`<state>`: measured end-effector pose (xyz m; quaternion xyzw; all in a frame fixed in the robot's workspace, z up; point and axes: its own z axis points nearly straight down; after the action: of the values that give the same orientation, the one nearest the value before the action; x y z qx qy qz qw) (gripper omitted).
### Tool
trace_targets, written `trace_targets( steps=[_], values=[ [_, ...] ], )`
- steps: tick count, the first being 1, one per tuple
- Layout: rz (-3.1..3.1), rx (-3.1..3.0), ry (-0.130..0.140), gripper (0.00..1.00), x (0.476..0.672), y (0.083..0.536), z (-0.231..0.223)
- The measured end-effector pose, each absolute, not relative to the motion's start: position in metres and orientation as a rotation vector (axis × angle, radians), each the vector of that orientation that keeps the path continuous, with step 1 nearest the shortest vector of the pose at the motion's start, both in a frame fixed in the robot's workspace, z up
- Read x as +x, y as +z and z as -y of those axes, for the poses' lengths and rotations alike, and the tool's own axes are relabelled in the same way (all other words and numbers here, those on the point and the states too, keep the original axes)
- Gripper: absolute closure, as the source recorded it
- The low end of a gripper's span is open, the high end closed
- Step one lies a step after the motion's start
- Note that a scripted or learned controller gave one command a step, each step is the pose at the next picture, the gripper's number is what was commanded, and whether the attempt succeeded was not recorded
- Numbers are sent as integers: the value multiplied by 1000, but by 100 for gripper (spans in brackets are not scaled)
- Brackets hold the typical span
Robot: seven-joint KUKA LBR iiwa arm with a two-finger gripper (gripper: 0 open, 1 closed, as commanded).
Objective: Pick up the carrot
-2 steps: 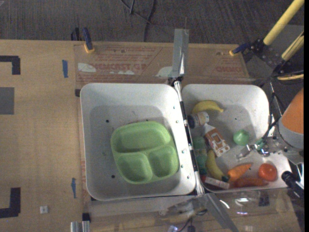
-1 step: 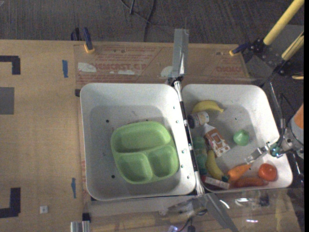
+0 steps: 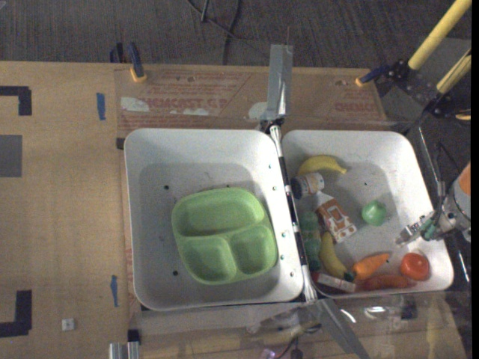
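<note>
The carrot [image 3: 372,263], orange with a small green top at its left end, lies near the front of the right bin [image 3: 404,149]. It rests between a yellow banana [image 3: 330,253] and a round orange-red tomato [image 3: 415,265]. My gripper [image 3: 414,233] reaches in from the right edge of the view. It hovers above the bin's right side, up and to the right of the carrot and just above the tomato. Nothing is seen held in it.
A red elongated item [image 3: 386,281] lies just in front of the carrot. A green ball [image 3: 374,213], a small carton [image 3: 336,221], a little bottle [image 3: 308,184] and a second banana [image 3: 322,164] share the right bin. The left bin [image 3: 150,163] holds a green divided plate [image 3: 224,235].
</note>
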<state>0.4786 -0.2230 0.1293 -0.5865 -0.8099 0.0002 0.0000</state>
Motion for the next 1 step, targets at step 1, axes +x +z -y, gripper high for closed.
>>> trace_targets(
  steps=[1],
  values=[
    [2544, -1842, 1, 0, 479, 129, 223]
  ],
)
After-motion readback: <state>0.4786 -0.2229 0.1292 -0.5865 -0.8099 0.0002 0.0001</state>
